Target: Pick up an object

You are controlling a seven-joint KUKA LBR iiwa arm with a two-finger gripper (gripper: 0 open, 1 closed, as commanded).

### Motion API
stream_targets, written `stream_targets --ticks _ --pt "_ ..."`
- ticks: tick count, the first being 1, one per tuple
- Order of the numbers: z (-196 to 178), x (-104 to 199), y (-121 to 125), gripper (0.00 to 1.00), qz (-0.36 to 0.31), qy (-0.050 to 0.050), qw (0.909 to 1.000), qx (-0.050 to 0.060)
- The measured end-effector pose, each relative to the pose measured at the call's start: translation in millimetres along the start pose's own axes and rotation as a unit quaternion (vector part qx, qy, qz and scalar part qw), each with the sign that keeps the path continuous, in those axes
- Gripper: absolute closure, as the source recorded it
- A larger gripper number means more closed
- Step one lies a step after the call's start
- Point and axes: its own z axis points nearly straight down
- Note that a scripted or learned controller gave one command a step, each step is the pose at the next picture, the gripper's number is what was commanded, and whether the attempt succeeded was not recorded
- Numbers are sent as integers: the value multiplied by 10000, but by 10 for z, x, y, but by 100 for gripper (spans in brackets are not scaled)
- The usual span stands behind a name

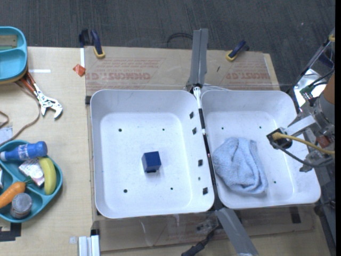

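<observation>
A small dark blue cube (151, 161) sits on the floor of the left white bin (106, 143), a little below its middle. A crumpled pale blue cloth (241, 164) lies in the right white bin (250, 103), toward its lower left. My gripper (310, 159) hangs at the far right over that bin's right rim, to the right of the cloth and apart from it. Nothing shows between its fingers.
On the bench to the left lie a blue tray (53, 188) holding a banana, a bottle and a carrot, a wrench (47, 104) and a blue container (13, 52). Two clamps (96, 42) hold the cardboard at the back. A grey bar (200, 57) rises between the bins.
</observation>
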Motion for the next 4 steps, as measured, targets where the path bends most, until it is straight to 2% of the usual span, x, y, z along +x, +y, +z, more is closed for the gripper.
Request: stream_targets --ticks 1,2,3,4 --pt "-1 0 1 0 3 2 10000 -1" --pt "538 -74 721 0 502 0 9987 4" --pt "911 -73 568 0 -641 6 9979 6" --pt "753 365 835 0 421 8 9991 -1"
